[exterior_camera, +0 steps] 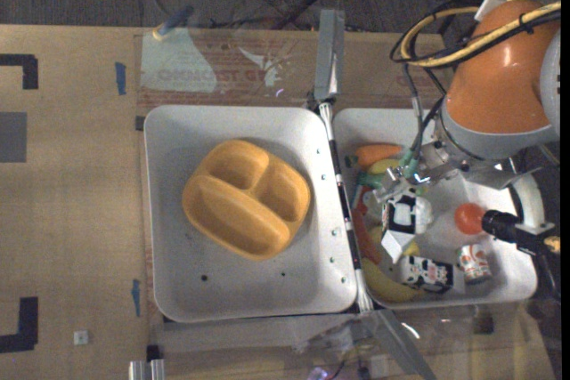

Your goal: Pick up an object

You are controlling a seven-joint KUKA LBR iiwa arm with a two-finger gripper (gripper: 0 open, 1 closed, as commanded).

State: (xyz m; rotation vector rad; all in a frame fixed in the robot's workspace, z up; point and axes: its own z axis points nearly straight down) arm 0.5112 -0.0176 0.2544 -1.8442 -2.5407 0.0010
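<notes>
1. Worktop [71, 218]: tan surface w/ two shallow white bins side by side; black tape marks near its left edge, blue tape bits by the left bin.
2. Left bin [178, 280]: holds one yellow divided plate [247, 198], three compartments, lying tilted approx. in the bin's centre, apart from all walls.
3. Right bin [521, 276]: cluttered w/ small objs, partly hidden by the arm.
4. Arm [499, 76]: grey w/ big orange band, comes in from the right, hangs over the right bin's upper half; yellow and black cables loop over it.
5. Tool [403, 182]: low over the right bin's left-centre, above the pile; can't tell if it's apart or together, too small and cluttered. Nothing visibly clamped in it.
6. Objs in right bin:
   - orange carrot-like item [381, 153] near the top-left corner.
   - white-and-black carton [405, 215] just below the tool, mid bin.
   - orange ball [468, 218] right of the carton, just beside a black arm part.
   - banana [385, 282] along the lower-left, curving by the bin's front wall.
   - small black-and-white box [427, 273] touching the banana's right end.
   - small red-and-white can [475, 262] near the front-right, beside that box.
</notes>
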